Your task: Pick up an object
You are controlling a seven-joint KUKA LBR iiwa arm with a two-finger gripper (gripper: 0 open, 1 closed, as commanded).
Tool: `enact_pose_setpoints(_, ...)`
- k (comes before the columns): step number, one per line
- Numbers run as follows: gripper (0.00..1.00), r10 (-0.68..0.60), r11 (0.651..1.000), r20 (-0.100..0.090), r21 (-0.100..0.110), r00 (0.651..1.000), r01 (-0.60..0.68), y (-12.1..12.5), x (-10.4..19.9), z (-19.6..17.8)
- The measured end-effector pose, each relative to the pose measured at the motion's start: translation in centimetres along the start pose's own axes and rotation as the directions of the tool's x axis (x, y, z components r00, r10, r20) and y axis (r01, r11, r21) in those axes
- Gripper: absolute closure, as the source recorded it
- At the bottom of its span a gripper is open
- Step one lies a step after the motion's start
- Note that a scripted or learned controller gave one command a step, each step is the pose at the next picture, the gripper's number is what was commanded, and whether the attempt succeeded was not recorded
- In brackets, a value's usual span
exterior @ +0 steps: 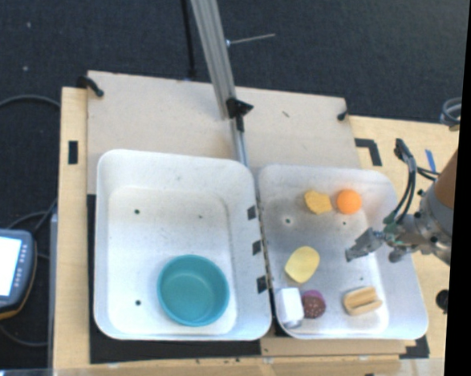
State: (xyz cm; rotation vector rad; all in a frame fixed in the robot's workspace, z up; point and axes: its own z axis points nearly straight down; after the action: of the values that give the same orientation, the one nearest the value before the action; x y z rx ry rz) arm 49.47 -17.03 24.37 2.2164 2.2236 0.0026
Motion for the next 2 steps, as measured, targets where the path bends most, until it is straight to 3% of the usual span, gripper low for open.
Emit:
enact_pose_setpoints(1,0.00,0.002,1.000,0.000,0.000,1.000,-0.002,0.0,0.0,0.0)
enact_pose_setpoints(2,0.00,0.004,1.000,0.001,0.005,1.000,-0.004,0.2,-0.6,4.3)
